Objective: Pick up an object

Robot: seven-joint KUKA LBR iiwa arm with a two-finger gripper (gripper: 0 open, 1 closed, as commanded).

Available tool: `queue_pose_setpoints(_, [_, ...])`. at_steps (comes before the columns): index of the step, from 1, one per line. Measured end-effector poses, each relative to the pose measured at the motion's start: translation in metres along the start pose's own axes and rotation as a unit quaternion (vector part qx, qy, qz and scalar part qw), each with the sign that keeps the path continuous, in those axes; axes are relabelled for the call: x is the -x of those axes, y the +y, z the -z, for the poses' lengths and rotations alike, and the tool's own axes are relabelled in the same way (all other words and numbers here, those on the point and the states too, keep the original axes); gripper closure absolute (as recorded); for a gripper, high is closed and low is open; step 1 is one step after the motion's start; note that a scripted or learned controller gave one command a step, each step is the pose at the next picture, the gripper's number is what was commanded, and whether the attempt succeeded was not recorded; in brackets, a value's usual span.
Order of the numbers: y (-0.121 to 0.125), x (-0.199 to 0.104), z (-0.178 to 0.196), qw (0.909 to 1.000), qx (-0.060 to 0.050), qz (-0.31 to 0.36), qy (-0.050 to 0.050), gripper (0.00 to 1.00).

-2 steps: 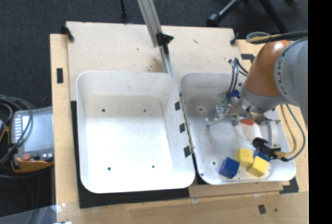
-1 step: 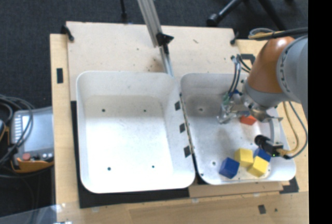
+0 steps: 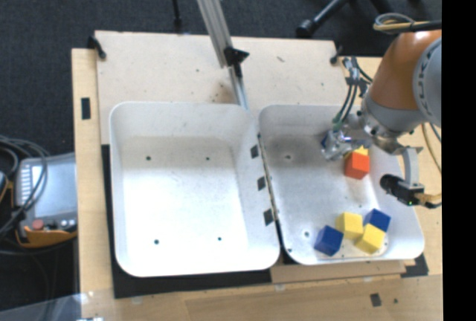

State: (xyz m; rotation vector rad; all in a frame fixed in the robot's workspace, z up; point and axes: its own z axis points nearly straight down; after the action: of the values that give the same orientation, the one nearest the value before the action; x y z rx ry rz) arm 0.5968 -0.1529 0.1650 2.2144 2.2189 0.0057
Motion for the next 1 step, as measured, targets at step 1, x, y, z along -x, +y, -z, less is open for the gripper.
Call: queue_pose_setpoints(1, [0.0018, 0.0019, 0.0395, 1.0, -0.001, 0.0, 0.0, 1.0])
